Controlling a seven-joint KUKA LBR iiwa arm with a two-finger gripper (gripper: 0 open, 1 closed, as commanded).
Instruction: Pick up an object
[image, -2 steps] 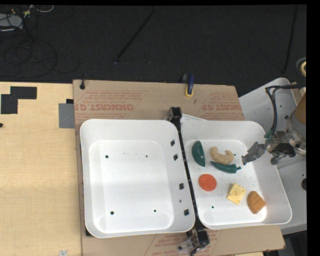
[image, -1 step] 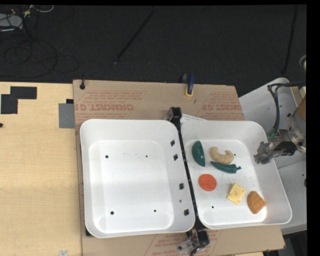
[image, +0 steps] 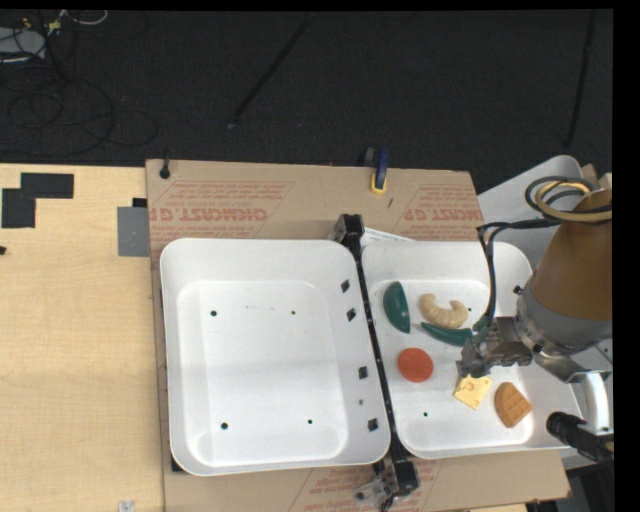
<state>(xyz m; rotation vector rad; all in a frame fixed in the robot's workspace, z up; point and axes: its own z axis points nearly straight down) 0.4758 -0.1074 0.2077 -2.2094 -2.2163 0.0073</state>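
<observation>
The right bin (image: 440, 440) holds several small items. A dark green leaf-shaped piece (image: 397, 306) lies near its left wall, with a tan curved piece (image: 444, 311) beside it and a thin teal strip (image: 445, 335) just below that. A red round piece (image: 416, 365) sits in the middle. A yellow wedge (image: 473, 391) and an orange-brown waffle-like piece (image: 512, 404) lie toward the front right. My gripper (image: 482, 358) hangs low over the bin, directly above the yellow wedge and at the teal strip's right end. The grey and orange arm (image: 575, 280) reaches in from the right.
The left bin (image: 180, 300) stands beside the right one, with a black clip divider (image: 362, 330) between them. Both rest on a cardboard sheet (image: 260, 205). A blue and yellow clamp (image: 379, 170) sits at the back edge. Black cables (image: 490, 260) loop by the arm.
</observation>
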